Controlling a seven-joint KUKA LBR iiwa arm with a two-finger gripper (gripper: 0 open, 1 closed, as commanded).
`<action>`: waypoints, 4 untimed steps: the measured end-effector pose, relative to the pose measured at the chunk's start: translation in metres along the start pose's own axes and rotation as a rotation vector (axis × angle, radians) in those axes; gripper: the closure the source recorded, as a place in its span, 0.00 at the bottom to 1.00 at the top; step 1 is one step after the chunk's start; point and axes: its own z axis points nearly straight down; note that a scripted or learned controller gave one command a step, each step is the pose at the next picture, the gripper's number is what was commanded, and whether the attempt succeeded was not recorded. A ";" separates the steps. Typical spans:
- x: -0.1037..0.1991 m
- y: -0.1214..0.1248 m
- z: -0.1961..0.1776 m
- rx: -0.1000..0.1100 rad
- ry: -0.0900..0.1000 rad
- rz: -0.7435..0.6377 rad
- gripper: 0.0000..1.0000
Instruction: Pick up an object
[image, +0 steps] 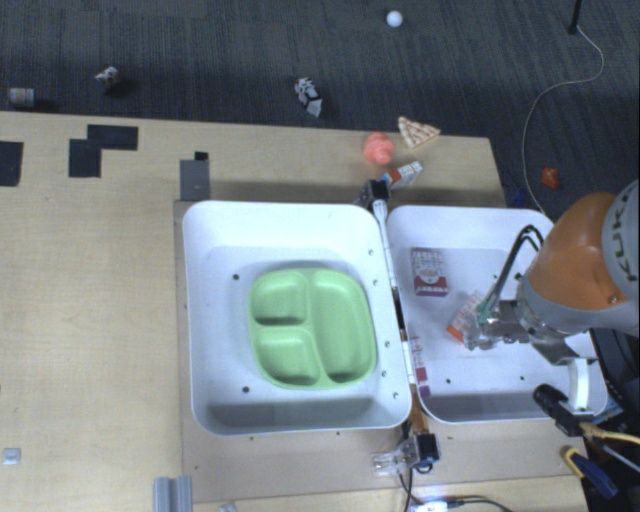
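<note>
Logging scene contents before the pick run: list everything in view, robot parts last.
white bins: 2, white, side by side on bench
divided plate: 1, light green, three compartments, in left bin
small packet: 1, red and white, lying flat in right bin
clear wrapped item: 1, clear with orange, right bin, at the gripper tip
ball: 1, pink, on bench behind the bins
wedge: 1, tan, beside ball
gripper: 1, grey, over right bin
arm: 1, grey, orange band, from right

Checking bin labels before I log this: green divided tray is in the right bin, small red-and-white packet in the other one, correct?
Not quite. The camera view shows the green divided tray in the left bin, not the right. The small red-and-white packet lies in the other one, the right bin, near the gripper.
</note>
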 end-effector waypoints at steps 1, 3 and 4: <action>0.000 0.000 0.000 0.000 0.000 0.000 0.00; 0.001 0.002 -0.010 -0.003 0.000 -0.002 0.00; 0.001 0.004 -0.021 -0.008 0.000 -0.005 1.00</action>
